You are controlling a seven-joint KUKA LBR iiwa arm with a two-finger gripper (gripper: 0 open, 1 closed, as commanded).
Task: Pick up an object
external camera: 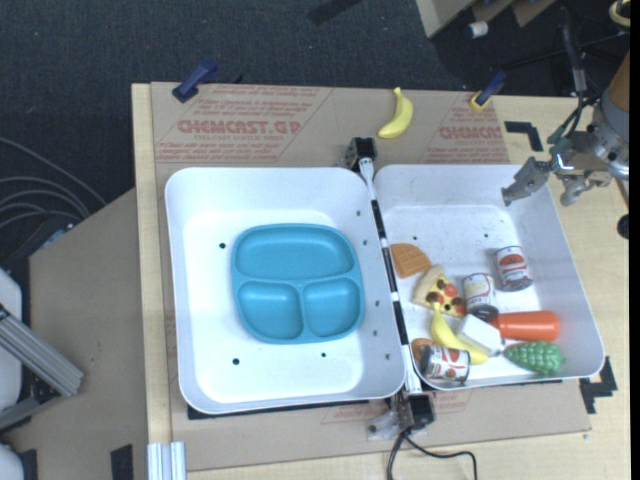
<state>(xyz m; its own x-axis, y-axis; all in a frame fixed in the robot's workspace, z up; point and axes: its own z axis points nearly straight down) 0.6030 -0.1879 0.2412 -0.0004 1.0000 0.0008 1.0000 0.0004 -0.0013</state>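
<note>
From the camera view, the gripper [548, 178] hangs at about two o'clock over the right bin [570, 258], its two fingers spread wide with nothing between them. The objects lie well apart from it, crowded at about five o'clock in this bin: a small can [512, 267], a carrot [524, 324], a banana [447, 335] and green grapes [532, 357]. I think the can is the easiest one, because it looks stiff and light but smooth, so the fingers should close across its round sides.
</note>
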